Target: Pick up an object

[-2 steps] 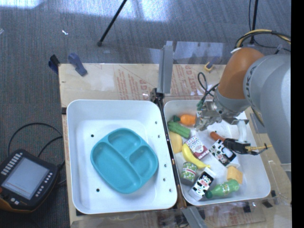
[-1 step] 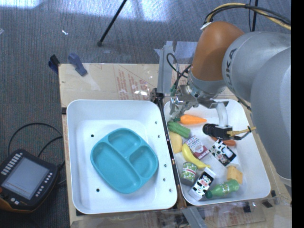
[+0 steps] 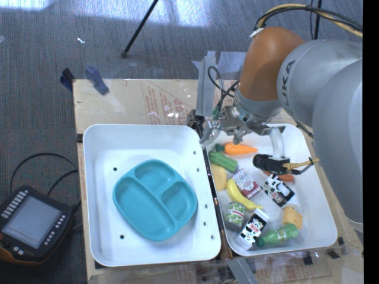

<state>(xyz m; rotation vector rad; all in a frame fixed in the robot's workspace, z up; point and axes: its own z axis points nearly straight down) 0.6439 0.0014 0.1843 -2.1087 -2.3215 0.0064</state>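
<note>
We note gripper (image 3: pixel 208 134) at right bin (image 3: pixel 323 215) upper-left corner; carrot (image 3: pixel 240 149) lies at 4 o'clock, long axis 3-to-9. Grip state: cannot tell.

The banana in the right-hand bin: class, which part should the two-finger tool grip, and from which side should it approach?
Grip the banana across its middle, coming straight down from above. It lies flat and curved, running diagonally, so the fingers should close across its narrow width, not along its length. Its upper end sits close to a small red-and-white carton and its lower end near a green-labelled can, so the midsection probably leaves the most room.
</note>
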